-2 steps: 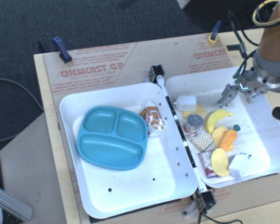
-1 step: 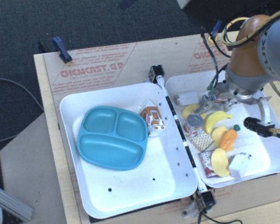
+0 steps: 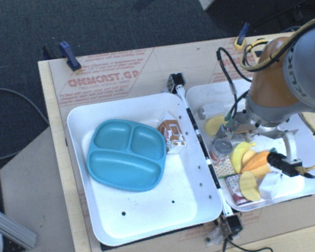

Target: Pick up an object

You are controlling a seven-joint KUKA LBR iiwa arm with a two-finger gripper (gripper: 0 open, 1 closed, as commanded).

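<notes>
The hand (image 3: 227, 135) is low over the right bin (image 3: 313, 184) among the toys (grip state hidden), so no pick shows as done.

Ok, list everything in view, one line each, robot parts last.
bins: two, white, side by side on the bench.
plate: one, blue, three compartments, left bin.
packet: one, brown and white, left bin, at the plate's right edge.
toy food: a pile, yellow and orange, right bin; exact count unclear.
white piece: one, right bin, near corner.
clamps: two, blue, on the bench's far edge.
bench: one, tan board with red print.
arm: one, grey with orange band, reaching in from the right over the right bin.
gripper: one, down among the right bin's items; fingers hard to read.
</notes>
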